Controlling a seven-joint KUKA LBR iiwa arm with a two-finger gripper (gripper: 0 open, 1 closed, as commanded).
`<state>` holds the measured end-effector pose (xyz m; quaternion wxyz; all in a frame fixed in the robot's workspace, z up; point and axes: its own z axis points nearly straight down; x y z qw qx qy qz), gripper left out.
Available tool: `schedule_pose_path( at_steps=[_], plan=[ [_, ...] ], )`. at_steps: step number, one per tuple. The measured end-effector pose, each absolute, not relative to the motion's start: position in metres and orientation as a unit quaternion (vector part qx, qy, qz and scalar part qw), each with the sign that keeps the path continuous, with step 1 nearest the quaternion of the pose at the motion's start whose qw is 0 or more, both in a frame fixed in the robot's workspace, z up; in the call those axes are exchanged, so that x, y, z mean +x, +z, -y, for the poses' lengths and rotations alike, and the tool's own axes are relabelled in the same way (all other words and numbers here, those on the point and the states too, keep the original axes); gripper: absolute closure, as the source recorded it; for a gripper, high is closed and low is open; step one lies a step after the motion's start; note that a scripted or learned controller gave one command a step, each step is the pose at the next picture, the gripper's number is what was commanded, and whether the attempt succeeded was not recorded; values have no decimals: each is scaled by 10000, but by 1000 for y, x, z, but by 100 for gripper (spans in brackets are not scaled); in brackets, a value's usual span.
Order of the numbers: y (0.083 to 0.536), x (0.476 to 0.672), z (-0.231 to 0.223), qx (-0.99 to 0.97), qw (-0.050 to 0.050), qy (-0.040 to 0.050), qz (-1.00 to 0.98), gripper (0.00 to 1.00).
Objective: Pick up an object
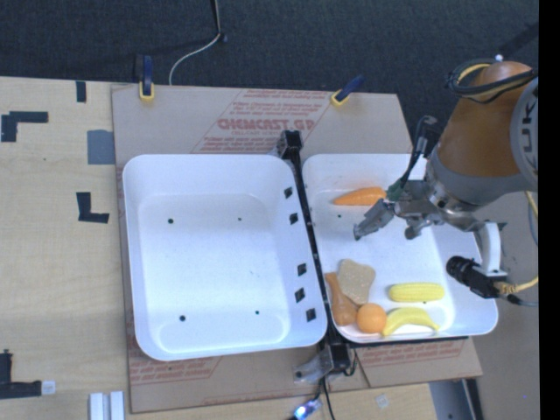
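The right bin point(464, 326) holds an orange carrot point(358, 197) near its back left, a tan bread slice point(355, 280), a brown sausage-like piece point(340, 303), an orange ball point(371, 318), a corn cob point(416, 293) and a yellow banana point(409, 324) along its front. My gripper point(389, 223) hangs over the middle of this bin, just right of and in front of the carrot. Its fingers point(368, 226) are spread apart with nothing between them.
The left bin point(140, 234) lies beside the right one, with a black divider strip point(300, 234) between them. Both rest on a cardboard sheet point(254, 121) held by clamps. A black cable point(477, 278) hangs off the arm at the right.
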<state>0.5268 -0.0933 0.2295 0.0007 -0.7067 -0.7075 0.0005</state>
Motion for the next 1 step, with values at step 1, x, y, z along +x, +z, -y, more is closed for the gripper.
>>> schedule_pose_path(
  at_steps=[1],
  plan=[
    [208, 481, 43, -7059, 37, 18, 7083, 0]
  ],
)
